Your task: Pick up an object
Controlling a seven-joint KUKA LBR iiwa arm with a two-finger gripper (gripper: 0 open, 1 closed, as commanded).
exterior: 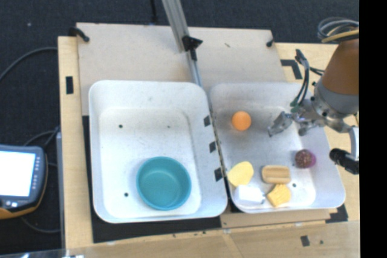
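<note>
Right-hand shallow white plastic bin [266,96] on the pale wooden counter [139,51] holds the loose items; left-hand white bin [115,99] holds a round teal plastic bowl [163,183]

Grey metal claw [279,124] sits low in the right bin, at mid-depth, just right of the small orange ball [241,121] and apart from it. Nothing between its tips; whether they are spread or closed, cannot tell at this angle

Nearest candidate: the orange ball, alone on bare bin floor toward the bin's left wall. Judged light, smooth, rigid or slightly springy. Will roll if nudged off-centre, so close across its widest girth, straight down from above

Others, clustered at the bin's near edge:
- dark purple round fruit-like piece [305,158], near the claw's wrist side, likely rolls too
- tan loaf-shaped block [276,174], flat-sided, probably the steadiest grip across its short width
- yellow rounded lump [241,173], touching a white flat piece [248,194]
- yellow-orange wedge [279,195], just beside the white piece; crowding leaves little room for the tips

All look like light toy foods, not fragile
</note>
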